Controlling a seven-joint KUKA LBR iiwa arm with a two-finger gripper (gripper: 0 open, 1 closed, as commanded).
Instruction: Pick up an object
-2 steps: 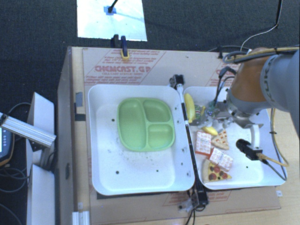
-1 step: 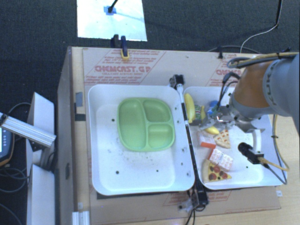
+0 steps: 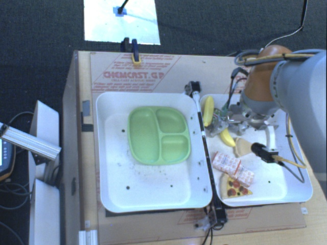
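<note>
Down in the right bin (image 3: pixel 299 188), my end effector (image 3: pixel 225 120) sits low between two bananas; I cannot tell its state. One banana (image 3: pixel 208 110) lies just to its left against the divider, long axis running toward the far rim. The other banana (image 3: pixel 228 137) lies just nearer, slanting toward the pizza slice (image 3: pixel 235 187).
</note>
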